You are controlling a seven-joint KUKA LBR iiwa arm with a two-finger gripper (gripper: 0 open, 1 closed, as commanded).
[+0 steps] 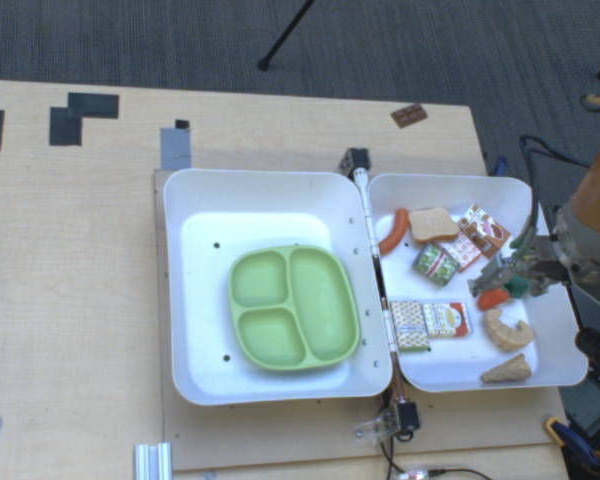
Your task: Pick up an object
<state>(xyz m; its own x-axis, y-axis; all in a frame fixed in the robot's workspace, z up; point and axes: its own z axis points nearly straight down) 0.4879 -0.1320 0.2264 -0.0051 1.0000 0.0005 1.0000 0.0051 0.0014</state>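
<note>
On the pale wooden bench, the left white plastic bin carries a light green three-compartment plastic plate, lying flat near the bin's middle. It looks stiff, smooth and wide, a poor first choice for a pinch.

The right white bin holds the small pieces. At about ten o'clock lies a red-orange toy sausage, just beside a tan toy bread slice at eleven. Near the centre sits a green printed box, with a red-and-white carton toward one o'clock. At seven to eight o'clock lie a flat checked packet and a red-edged pouch, touching; both look thin and likely slippery.

The tool hangs at about three o'clock, low over a small red-orange piece; whether it grips anything I cannot tell. Below lie a curved tan pastry piece and a tan wedge, probably light and rigid, best pinched across their narrow width.
</note>
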